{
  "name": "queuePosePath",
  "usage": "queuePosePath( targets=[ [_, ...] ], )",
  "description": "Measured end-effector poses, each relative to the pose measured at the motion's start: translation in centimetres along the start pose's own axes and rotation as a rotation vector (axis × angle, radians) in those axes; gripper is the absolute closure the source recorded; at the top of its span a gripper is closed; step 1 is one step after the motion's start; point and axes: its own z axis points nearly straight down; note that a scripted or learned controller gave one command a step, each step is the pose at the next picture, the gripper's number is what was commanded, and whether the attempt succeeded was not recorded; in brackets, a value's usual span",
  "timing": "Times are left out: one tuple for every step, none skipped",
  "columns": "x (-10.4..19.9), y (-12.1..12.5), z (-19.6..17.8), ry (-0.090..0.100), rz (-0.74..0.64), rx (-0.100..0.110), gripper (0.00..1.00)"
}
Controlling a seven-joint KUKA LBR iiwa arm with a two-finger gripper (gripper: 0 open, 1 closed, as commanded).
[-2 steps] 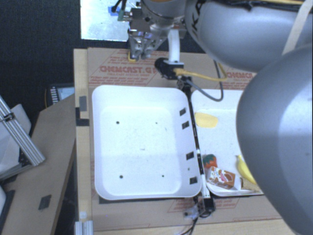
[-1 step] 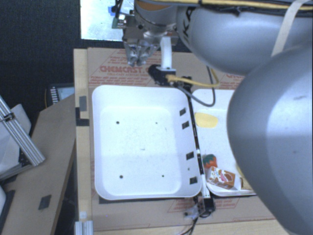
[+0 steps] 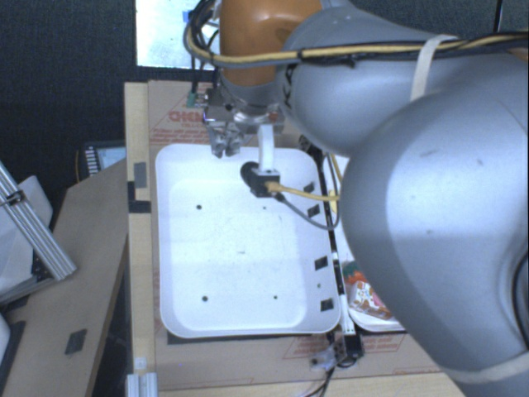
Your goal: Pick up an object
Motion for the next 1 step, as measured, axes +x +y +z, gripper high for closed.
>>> queuePosePath(
  targets=[
    [1.41, -6.76, 0.85, 0.004, -0.007, -0.005, 1.0]
  ],
)
